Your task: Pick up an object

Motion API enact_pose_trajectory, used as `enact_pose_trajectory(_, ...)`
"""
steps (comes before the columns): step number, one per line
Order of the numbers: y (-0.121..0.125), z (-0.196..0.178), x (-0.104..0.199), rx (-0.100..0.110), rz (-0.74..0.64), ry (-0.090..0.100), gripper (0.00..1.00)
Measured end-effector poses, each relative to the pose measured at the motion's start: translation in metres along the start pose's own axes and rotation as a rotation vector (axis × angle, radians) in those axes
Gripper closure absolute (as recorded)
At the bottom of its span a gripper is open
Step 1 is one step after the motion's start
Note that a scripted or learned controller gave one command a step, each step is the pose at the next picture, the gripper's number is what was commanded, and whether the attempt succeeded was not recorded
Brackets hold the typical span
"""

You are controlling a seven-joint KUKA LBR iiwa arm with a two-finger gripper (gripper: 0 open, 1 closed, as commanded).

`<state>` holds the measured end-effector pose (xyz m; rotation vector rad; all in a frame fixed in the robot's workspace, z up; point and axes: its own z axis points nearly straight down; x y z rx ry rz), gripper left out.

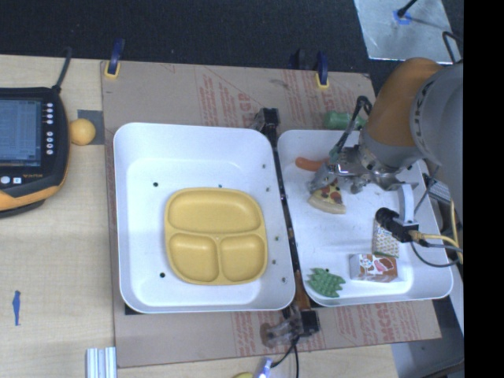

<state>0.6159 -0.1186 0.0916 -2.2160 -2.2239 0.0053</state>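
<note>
Camera view, claw above pizza slice

Two white bins sit side by side on the bench. In the left bin, a yellow divided tray fills the centre, leaving an open band of white floor around it, widest at 12 o'clock. The right bin is crowded: the arm overhangs its 1 o'clock corner, with the end effector low over a pizza slice and an orange piece at 10 o'clock. A green leaf toy lies at 7 o'clock, a packet at 5 o'clock, and a brown block at 3 o'clock. The floor between these items at the bin's centre lies open.
</note>
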Motion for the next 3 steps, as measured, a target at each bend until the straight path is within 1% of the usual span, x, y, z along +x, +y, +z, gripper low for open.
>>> enact_pose_trajectory(1,0.030,-0.001,0.018,-0.002,0.000,0.002,0.00)
enact_pose_trajectory(2,-0.011,0.000,0.006,0.000,0.000,0.000,0.00)
enact_pose_trajectory(3,0.024,-0.001,0.024,-0.002,0.000,0.001,0.00)
